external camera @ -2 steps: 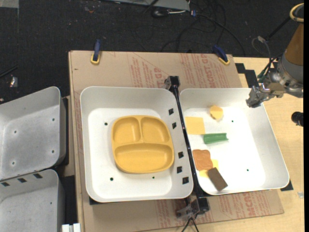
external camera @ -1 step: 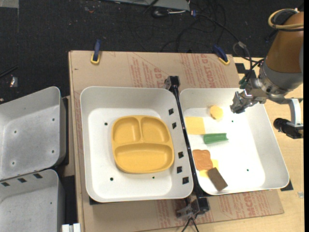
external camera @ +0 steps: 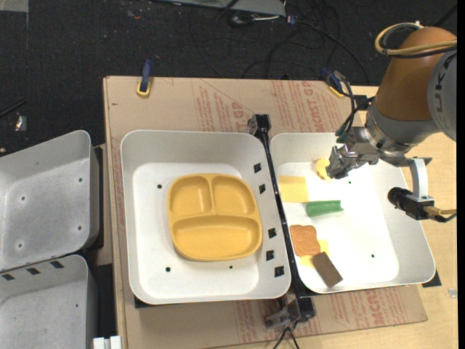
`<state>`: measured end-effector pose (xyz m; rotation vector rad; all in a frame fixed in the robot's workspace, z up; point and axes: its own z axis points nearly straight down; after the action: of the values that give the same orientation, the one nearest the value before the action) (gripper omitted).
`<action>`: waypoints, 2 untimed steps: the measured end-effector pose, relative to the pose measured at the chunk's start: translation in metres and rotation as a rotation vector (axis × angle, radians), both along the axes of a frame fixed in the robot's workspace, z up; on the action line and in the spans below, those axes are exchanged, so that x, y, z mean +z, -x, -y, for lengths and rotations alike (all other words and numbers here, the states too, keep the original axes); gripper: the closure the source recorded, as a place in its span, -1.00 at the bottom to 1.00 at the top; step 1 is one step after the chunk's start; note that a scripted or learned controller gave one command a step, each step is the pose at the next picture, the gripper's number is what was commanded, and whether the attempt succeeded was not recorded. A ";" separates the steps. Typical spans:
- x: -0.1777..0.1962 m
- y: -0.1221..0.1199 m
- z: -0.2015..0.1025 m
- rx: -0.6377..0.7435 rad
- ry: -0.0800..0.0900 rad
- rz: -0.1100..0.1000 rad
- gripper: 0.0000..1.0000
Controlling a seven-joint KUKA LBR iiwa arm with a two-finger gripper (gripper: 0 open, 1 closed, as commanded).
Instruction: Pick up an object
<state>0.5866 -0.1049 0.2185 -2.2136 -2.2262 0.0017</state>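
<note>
At twelve o'clock of the right bin point(external camera: 407, 267) hovers one gripper point(external camera: 338, 164), grip unreadable, beside five small objects point(external camera: 322, 208); one yellow tray point(external camera: 215, 217) lies left.

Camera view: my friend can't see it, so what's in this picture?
A robot gripper hangs over the right bin, beside a small yellow piece. That bin holds a yellow block, green stick, orange piece and brown bar. The left bin holds a yellow tray.

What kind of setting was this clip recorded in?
Most likely a robotics lab test bench: two shallow white plastic bins clamped onto a brown board, loose black cables on the dark floor, and a yellow divided tray among toy-like items.
</note>
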 end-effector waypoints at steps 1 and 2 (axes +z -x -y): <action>-0.006 0.018 -0.057 0.001 -0.001 -0.001 1.00; -0.006 0.024 -0.116 0.003 -0.001 0.000 1.00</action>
<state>0.5629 0.0114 0.2130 -2.2105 -2.2287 0.0007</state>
